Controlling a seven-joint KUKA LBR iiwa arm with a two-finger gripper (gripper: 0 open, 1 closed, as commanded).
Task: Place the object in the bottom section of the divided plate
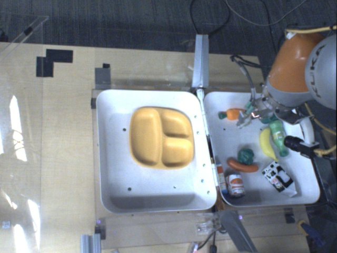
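A yellow divided plate [138,153] lies in the left white bin [113,194], with one long section on its left and two smaller ones on its right, all bare. My gripper [250,115] hangs over the upper part of the right bin [310,191], just right of a small orange carrot [230,114] with a green top. I see nothing held in it. The arm's orange band [292,62] rises behind it at the right.
The right bin also holds a yellow banana [266,144], a green bottle [278,135], a teal lump [245,155], a red sausage [242,166], a small can [235,184] and a black-and-white box [278,176]. A metal divider post [200,62] stands between the bins.
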